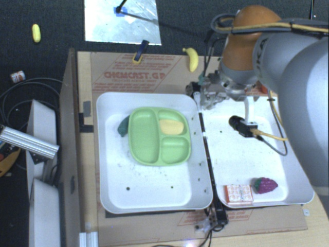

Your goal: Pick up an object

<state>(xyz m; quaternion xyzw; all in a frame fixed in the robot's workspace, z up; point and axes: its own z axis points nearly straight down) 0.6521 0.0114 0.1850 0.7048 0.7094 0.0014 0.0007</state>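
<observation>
Above the right bin's (288, 187) far-left corner, the pincer (209, 100) hangs; I cannot tell its state. Candidate objects sit well apart at five o'clock: a purple grape bunch (264, 185) beside a small box (238, 194), probably awaiting a grasp.

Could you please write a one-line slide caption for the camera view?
Grey KUKA arm's gripper poised at right white bin's far-left corner; green divided plate in left white bin.

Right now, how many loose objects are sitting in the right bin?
2: a pink-and-white box near the front edge of the right bin, and a purple grape bunch just beside it on the right. The arm covers the bin's far corner, so more may be hidden.
</observation>
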